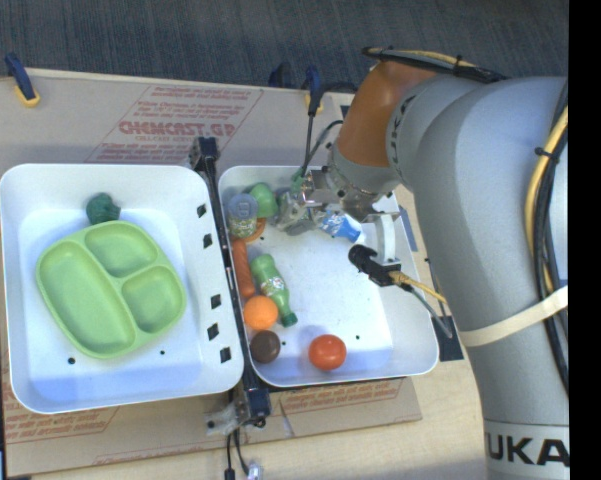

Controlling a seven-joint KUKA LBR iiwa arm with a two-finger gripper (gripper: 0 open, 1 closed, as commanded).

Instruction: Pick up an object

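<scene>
A: Where is the arm (pixel 450 158) sitting right now?

B: It is reaching in from the right, and its gripper (pixel 302 206) is hanging over the far left part of the right bin (pixel 405 353).

A: Is the gripper grasping anything?

B: I cannot tell; the wrist is crowding that spot and nothing is showing clearly in its grasp.

A: What is lying beneath it?

B: A green round object (pixel 262 200) and a small jar with a grey lid (pixel 242 209) are sitting in the far left corner, just beside the gripper. A blue and white packet (pixel 340 228) is lying near the far edge, partly under the wrist.

A: And along the left wall?

B: A green bottle (pixel 271 285) is lying tilted there, with an orange ball (pixel 260 313) touching its near end, and a dark brown ball (pixel 265 346) is resting at the near left corner. A red-orange tomato-like ball (pixel 327 352) is sitting near the near edge.

A: The left bin (pixel 30 388)?

B: It is carrying a green divided plate (pixel 108 288), and a dark green lump (pixel 103 207) is resting beside the plate's far edge.
</scene>
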